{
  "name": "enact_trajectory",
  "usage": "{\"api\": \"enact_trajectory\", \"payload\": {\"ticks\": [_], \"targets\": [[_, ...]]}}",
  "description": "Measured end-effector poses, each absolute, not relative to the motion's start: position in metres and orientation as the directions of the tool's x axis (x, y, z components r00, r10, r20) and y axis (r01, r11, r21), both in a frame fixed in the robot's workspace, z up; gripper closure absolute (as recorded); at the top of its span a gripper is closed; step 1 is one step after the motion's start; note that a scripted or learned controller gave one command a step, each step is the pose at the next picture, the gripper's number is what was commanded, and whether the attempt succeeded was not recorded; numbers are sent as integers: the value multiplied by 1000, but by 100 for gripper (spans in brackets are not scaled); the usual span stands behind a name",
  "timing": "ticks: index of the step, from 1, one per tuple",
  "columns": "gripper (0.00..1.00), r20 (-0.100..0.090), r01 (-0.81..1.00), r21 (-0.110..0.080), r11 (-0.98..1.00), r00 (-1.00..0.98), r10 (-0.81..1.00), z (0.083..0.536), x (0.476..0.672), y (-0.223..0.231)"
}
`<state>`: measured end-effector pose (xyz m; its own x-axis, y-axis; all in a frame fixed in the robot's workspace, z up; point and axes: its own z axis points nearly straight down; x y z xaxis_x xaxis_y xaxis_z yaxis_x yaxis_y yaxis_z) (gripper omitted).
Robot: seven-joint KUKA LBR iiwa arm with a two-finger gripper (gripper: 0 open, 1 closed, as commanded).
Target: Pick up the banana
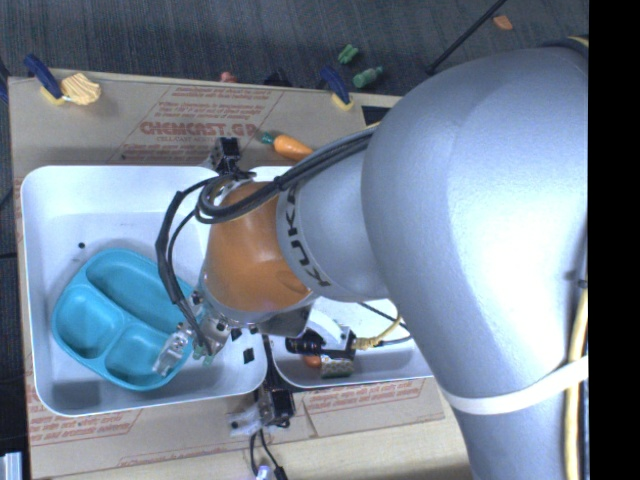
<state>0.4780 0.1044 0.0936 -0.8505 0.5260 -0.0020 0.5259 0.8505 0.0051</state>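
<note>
My gripper (180, 351) hangs low in the left white bin (60, 193), at the right-hand rim of a blue two-compartment tray (100, 318). Its tip is over or touching the tray's near right corner. The orange wrist band (250, 253) and the large grey arm (470, 218) cover the middle of the view and most of the right bin (400, 360). Whatever lies under the arm is hidden.
Small objects, one reddish and one brownish (325, 358), lie in the visible strip of the right bin. An orange carrot-like piece (290, 147) rests on the cardboard behind the bins. A blue clamp holding a yellow piece (72, 88) sits at the back left.
</note>
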Motion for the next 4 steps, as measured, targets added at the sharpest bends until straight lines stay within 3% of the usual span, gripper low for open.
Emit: {"api": "enact_trajectory", "payload": {"ticks": [1, 2, 3, 4], "targets": [[100, 9, 520, 4, 854, -854, 520, 105, 477, 108], [100, -17, 286, -3, 958, -958, 285, 98, 483, 139], [100, 8, 176, -18, 984, -984, 176, 115, 531, 182], [100, -2, 216, 0, 976, -976, 216, 240, 517, 172]]}}
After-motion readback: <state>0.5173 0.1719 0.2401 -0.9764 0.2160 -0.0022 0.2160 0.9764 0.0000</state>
